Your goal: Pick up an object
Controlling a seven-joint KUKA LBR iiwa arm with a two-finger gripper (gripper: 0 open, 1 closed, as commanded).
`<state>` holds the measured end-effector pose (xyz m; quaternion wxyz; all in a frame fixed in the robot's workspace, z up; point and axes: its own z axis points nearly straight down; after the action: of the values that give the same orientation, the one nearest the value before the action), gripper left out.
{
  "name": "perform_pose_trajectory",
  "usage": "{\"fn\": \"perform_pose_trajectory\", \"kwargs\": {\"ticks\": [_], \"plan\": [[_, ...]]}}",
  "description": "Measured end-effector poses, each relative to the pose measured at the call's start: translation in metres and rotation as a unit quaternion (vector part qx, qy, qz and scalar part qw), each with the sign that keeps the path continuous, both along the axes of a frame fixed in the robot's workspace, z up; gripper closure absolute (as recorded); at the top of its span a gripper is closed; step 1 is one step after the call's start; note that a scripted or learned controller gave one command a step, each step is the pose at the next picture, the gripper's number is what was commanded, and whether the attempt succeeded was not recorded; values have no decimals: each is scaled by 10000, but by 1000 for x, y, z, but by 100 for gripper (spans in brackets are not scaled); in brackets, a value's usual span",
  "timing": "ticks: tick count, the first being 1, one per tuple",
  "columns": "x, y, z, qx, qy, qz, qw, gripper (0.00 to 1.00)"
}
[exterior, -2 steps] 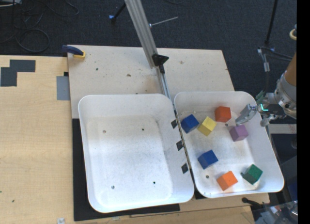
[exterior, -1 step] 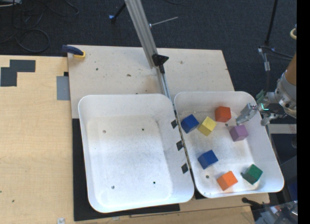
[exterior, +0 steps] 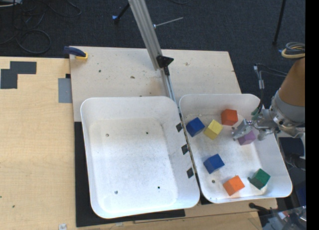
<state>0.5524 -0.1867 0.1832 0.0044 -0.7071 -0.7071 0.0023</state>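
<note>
Left bin (exterior: 99,105): closest to the camera at its front edge, just a speckled white floor.
Blue cube up top (exterior: 195,126): right bin (exterior: 277,190), hugging the divider side.
Blue cube lower (exterior: 214,163): mid-bin, on its own.
Yellow cube (exterior: 213,129): just beside the upper blue one, tilted a bit.
Orange cube back (exterior: 229,117): near the yellow, toward the far wall.
Orange cube front (exterior: 233,185): by the near rim.
Purple cube (exterior: 246,137): right at the gripper's tips, looks pinched, though it's blurry.
Gripper (exterior: 245,130): fingers closed in around the purple cube, low in the right bin.
Green cube (exterior: 259,178): front right corner, near the front orange.
Arm (exterior: 294,94): comes in from the right, orange band showing.
</note>
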Motion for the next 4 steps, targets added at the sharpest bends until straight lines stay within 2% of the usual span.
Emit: {"fn": "perform_pose_trajectory", "kwargs": {"ticks": [2, 3, 4], "plan": [[0, 2, -93, -11, -43, -12, 10000, 0], [0, 1, -81, -4, -41, -35, 10000, 100], [-9, -3, -28, -17, -57, -39, 10000, 100]]}}
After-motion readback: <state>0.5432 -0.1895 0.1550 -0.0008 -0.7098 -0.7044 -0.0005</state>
